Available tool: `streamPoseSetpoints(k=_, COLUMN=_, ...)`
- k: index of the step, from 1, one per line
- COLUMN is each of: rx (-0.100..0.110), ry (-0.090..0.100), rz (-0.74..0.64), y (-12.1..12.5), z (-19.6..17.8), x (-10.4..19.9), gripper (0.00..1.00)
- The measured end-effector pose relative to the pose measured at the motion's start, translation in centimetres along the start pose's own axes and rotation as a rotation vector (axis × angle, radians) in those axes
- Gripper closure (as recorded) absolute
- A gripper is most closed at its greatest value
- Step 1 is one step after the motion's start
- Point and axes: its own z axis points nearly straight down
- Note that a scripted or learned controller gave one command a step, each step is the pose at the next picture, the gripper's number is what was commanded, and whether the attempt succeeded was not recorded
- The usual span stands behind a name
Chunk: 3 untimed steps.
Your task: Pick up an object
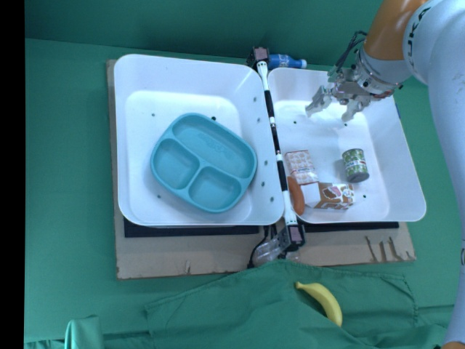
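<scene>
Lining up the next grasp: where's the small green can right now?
The green can stands in the right bin, right of the small boxes, on the near side of the open gripper.

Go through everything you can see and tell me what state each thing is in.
end effector: open, holding nothing, above the right bin
can: upright
carton: lying on its side
packet: lying flat
divided plate: right side up in the left bin
banana: lying on the cloth

bare floor across the right bin's (407,167) far half; green can (355,165) and cartons (320,185) crowding its near-left corner
</scene>
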Motion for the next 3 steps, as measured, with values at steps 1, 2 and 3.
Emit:
streamPoseSetpoints(k=1, rx=0.000, ry=-0.001, rz=0.003, y=-1.3, z=-4.1, x=-3.6, gripper=0.00)
streamPoseSetpoints(k=2, rx=0.001, ry=-0.002, rz=-0.001, y=2.8, z=1.3, x=-4.6, gripper=0.00)
streamPoseSetpoints(k=3, rx=0.016, ry=-0.009, rz=0.000, y=4.1, z=1.0, x=-3.1, gripper=0.00)
